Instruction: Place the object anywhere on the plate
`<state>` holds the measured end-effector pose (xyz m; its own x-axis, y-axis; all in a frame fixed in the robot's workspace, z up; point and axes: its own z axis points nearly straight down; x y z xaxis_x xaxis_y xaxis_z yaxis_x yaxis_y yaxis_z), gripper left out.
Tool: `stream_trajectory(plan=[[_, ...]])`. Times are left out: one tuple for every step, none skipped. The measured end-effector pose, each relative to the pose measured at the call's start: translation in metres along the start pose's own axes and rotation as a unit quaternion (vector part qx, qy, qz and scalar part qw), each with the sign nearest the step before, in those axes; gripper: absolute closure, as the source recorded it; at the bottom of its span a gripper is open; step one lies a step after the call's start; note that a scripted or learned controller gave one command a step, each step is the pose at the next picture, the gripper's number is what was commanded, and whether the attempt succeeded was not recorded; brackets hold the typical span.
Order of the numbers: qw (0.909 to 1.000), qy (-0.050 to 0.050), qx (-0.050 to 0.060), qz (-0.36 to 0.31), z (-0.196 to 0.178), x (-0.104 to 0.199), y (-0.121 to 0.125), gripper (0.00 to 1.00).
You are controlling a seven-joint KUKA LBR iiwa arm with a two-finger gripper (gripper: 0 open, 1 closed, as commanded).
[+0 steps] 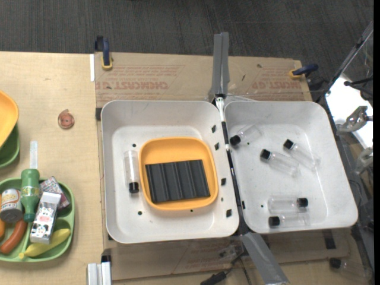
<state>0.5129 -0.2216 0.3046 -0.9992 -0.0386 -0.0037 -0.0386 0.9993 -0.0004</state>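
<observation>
Lying beside the plate (left bin): a vial.

At the right edge, a small grey metal part, shiny, too blurred for detail.

Lab bench: white bins, clamps, clear vials.
</observation>
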Motion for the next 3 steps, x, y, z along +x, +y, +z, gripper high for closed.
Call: stream_trajectory(plan=[[0.9999,0.0,0.0,-0.011,-0.003,-0.007,-0.001,0.0],[0.9999,0.0,0.0,-0.017,-0.01,-0.003,0.0,0.0],[0.9988,0.001,0.0,-0.049,0.003,-0.006,0.0,0.0]])
